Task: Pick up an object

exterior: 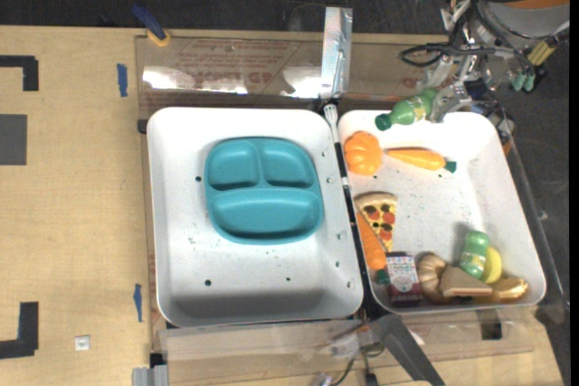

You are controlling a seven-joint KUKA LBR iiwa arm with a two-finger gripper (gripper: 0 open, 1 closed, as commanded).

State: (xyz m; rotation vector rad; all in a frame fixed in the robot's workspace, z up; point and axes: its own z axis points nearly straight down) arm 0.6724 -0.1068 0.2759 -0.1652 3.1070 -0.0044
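Note:
My gripper hangs over the far rim of the right bin, below the grey wrist with its orange band. A green toy bottle lies level with its right end between the fingers, its body sticking out to the left over the bin's far edge. The gripper is shut on it. In the bin below lie an orange pumpkin, a carrot and a pizza slice.
The left bin holds a teal divided plate. An orange stick, a small can, bread pieces and a green-yellow toy crowd the right bin's near end. A metal post stands behind the bins.

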